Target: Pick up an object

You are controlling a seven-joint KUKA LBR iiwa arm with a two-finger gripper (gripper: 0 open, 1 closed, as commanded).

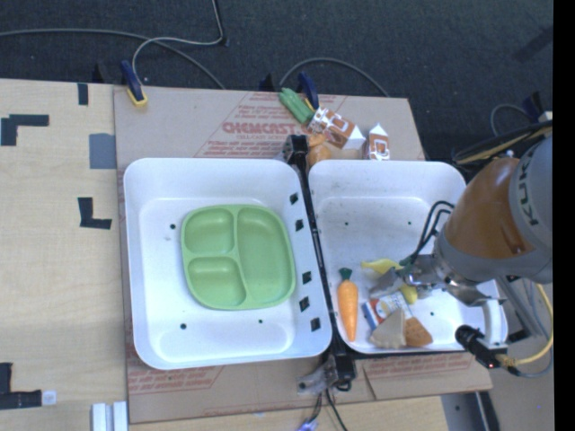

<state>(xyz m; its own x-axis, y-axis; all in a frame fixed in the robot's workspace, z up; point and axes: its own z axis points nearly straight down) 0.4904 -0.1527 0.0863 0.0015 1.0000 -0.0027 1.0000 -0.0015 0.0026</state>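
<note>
Reaching phase: gripper (402, 281) low in the right bin (359, 187) over the toy pile beside the carrot (347, 309), grip state impossible to tell; next, settling squarely on one item.

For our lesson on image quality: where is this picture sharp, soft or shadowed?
Camera view: even, soft light; the green tray and carrot are fairly crisp; the arm is blurred; a faint shadow lies under the claw; small items there blend together.

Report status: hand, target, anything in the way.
Hand low in right bin, over the toy pile. Nothing seen gripped. Carrot alongside; green plate in left bin.
</note>
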